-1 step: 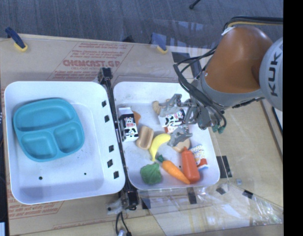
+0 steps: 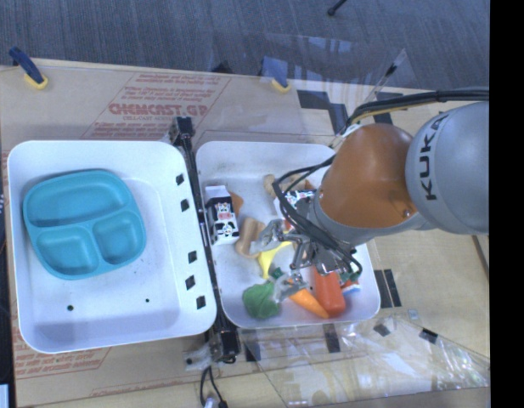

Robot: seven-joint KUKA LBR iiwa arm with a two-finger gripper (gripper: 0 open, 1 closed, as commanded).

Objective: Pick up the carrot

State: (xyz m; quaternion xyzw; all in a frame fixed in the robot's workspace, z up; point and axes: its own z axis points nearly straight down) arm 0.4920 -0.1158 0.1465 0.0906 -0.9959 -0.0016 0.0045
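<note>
The carrot (image 2: 313, 301) lies in the right bin (image 2: 245, 155), just beside green broccoli (image 2: 260, 299). I cannot tell how the fingers (image 2: 306, 266) stand. They might grab the wrong toy.

Arm (image 2: 448, 172): smooth, rounded grey casing — a bulky shell with a soft sheen.
Marking: dark capital letters "KU" on the grey shell, the rest of the word cut off.
Band (image 2: 368, 177): glossy orange, dome-shaped, sitting above the wrist.
Wrist: a darker grey ring under the orange part.
Cables (image 2: 300, 202): thin black ones — looped around the wrist; thicker black ones run along the top of the arm.
Gripper (image 2: 308, 266): small metallic grey parts, details too small to tell.
</note>
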